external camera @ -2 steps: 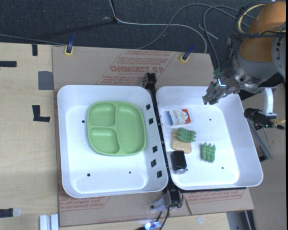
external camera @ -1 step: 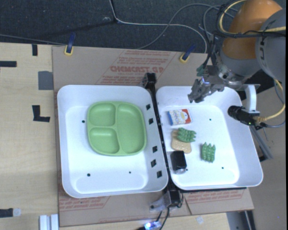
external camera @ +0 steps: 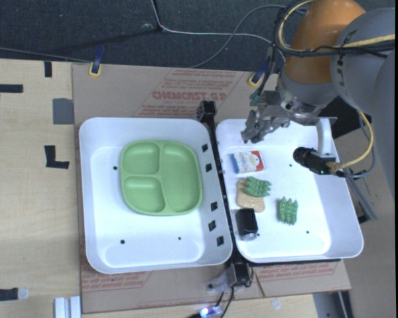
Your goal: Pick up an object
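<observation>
Objects crowded the right bin [external camera: 331, 230]: a small packet [external camera: 246, 161], a tan piece [external camera: 249, 198] under a green toy [external camera: 257, 186], another green one [external camera: 287, 211]. Above the packet hung the gripper [external camera: 253, 134]; how wide it stood, I couldn't tell. Descending there, it risked glancing off the flat packet.

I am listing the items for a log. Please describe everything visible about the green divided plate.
The green divided plate is pale green with rounded corners, looks like plastic, and has three compartments: one wide at the lower left, two smaller beside it. It lies flat, slightly turned, near the middle of the left bin. Nothing else touches it.
</observation>
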You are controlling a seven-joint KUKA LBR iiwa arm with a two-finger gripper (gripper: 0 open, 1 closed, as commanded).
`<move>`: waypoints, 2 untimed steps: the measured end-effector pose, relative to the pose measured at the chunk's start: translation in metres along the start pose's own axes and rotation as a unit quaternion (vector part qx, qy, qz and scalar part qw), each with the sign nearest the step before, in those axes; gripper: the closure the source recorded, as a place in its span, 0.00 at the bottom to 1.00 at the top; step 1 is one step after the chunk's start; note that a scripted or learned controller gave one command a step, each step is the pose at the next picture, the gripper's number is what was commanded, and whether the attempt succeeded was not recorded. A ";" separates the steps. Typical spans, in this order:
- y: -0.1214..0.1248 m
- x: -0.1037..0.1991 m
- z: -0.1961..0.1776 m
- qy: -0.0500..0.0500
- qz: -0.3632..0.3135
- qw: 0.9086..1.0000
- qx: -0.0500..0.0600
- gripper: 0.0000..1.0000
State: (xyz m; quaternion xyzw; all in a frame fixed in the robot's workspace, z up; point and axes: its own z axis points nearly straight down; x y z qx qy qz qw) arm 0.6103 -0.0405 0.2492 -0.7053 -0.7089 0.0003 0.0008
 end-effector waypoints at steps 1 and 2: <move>-0.004 0.060 0.014 0.000 -0.001 1.000 0.001 1.00; -0.001 0.104 0.022 0.000 0.000 1.000 0.000 1.00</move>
